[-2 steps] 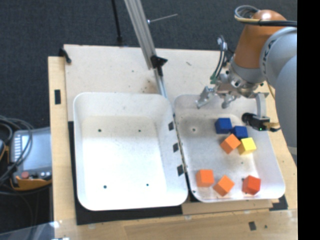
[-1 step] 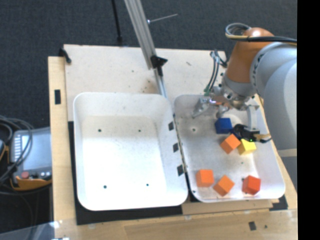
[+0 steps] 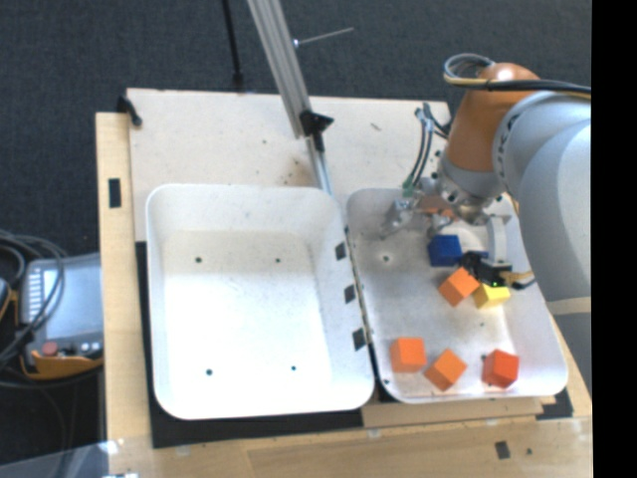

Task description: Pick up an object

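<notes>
Blocks sit in right bin (image 3: 378,267): blue block (image 3: 445,249) just below jaws (image 3: 453,215), orange blocks (image 3: 459,287) (image 3: 408,354) (image 3: 447,368), yellow block (image 3: 492,295), red block (image 3: 501,368) toward near rim. Jaws' width can't tell, prob. hidden by wrist. Left bin (image 3: 249,297) adjoins. Tan tabletop (image 3: 219,137), aluminium rail (image 3: 279,48), dark carpet (image 3: 100,28), cables w/ pendant (image 3: 60,317) at left.

Six small blocks (image 3: 445,250) lie in the right bin (image 3: 383,297).
</notes>
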Robot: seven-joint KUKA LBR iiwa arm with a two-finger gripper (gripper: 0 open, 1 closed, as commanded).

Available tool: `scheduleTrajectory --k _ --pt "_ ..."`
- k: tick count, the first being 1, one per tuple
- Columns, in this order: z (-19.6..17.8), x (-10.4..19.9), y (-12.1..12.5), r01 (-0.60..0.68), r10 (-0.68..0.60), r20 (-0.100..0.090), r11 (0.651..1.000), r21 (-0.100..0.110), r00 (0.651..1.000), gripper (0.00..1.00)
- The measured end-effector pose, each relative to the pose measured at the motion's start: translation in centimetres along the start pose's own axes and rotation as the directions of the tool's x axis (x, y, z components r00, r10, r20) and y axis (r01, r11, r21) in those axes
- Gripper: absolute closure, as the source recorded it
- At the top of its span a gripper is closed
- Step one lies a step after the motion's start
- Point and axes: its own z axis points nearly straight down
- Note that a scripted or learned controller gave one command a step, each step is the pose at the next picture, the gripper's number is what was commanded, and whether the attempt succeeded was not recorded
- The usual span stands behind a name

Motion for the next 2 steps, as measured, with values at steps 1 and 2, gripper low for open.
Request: scheduleTrajectory --k 1,2 --pt "-1.3 -0.1 0.1 0.001 -0.001 0.002 1.0 -0.005 1.0 1.0" --pt "-7.7 0.4 0.3 0.003 -0.003 -0.002 1.0 -0.009 1.0 1.0"
